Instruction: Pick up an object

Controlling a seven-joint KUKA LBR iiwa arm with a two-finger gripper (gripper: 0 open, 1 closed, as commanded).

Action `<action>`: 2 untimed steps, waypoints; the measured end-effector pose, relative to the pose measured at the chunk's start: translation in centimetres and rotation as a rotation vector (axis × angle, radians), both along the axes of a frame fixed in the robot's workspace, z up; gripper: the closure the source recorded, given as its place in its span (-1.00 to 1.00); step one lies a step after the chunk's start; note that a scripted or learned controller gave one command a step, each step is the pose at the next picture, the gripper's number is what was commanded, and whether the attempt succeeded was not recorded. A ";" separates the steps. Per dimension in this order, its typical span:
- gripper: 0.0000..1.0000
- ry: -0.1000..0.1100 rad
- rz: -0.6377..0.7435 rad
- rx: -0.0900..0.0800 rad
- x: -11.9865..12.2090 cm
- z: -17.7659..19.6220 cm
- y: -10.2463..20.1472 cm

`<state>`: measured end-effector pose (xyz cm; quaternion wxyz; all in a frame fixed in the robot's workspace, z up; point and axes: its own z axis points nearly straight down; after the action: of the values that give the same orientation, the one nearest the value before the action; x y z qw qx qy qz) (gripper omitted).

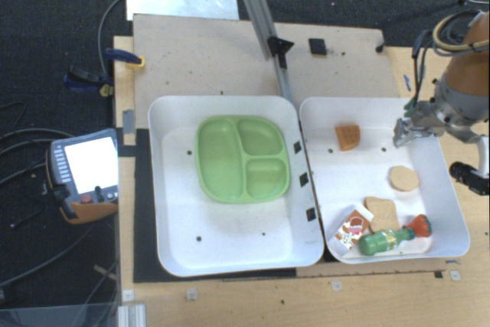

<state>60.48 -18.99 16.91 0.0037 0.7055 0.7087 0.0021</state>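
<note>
The right white bin [444,172] holds an orange block [347,137] near its back, a round tan biscuit [403,179] at the right, a slice of toast [382,213], a green bottle [385,241], a red strawberry-like piece [419,225] and a small printed packet [352,230] along the front. My gripper [409,131] hangs over the bin's back right corner, above and behind the biscuit and to the right of the orange block. Nothing shows between its fingers.
The left white bin [172,188] carries a green divided plate [243,158]. A grey pole [256,0] slants across the back board. A tablet-like pendant [84,172] lies off the bench at the left, with clamps [115,57] near the back left corner.
</note>
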 end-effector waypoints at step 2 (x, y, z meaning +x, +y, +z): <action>1.00 0.005 0.007 0.004 1.0 4.2 6.3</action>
<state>61.43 -12.64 21.12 0.0003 0.7030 0.7112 0.0018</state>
